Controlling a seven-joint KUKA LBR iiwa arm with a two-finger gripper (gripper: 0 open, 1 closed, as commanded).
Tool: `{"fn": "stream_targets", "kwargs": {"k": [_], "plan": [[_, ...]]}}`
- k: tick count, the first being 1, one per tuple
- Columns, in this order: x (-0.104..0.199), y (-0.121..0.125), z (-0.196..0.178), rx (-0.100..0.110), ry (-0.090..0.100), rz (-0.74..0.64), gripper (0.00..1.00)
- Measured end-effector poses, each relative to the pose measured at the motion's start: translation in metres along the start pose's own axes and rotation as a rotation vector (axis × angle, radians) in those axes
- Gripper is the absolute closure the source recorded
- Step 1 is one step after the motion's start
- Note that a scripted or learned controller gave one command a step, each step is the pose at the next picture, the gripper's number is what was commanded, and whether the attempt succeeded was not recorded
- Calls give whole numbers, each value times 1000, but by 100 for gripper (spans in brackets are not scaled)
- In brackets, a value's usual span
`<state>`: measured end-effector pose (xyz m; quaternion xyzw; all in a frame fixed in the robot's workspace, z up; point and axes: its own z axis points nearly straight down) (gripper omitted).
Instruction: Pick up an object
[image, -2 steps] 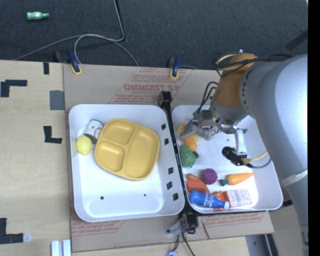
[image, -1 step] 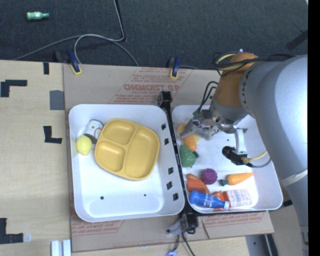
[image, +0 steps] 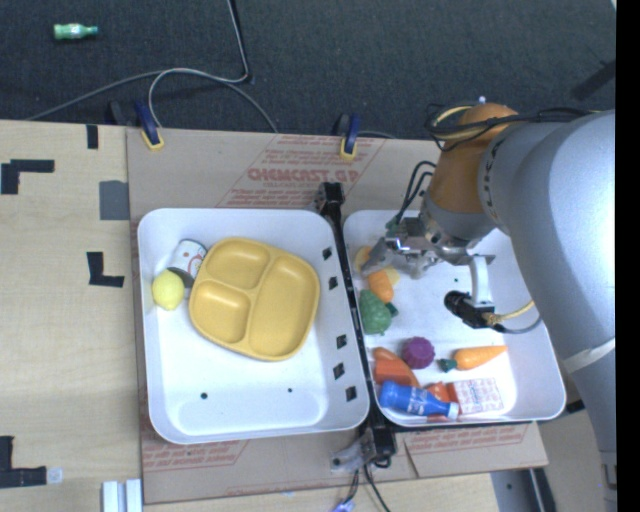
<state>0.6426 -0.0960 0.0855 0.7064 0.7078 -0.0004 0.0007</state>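
Observation:
My gripper is low over the far left part of the right bin, under the orange band of the wrist. Just below it lie a small orange and yellow toy and a green broccoli toy, close to the fingertips. Farther toward the front of this bin are a purple toy, a carrot, an orange piece and a blue bottle with a white and red label. I see nothing clearly between the fingers.
The left bin holds a yellow divided plate, a yellow ball and a small white can. A black divider strip separates the bins. A black cable with a connector hangs by the arm.

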Motion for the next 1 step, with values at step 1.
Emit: {"fn": "stream_targets", "kwargs": {"k": [1], "plan": [[0,-8,0,-3,-2,1,0]]}}
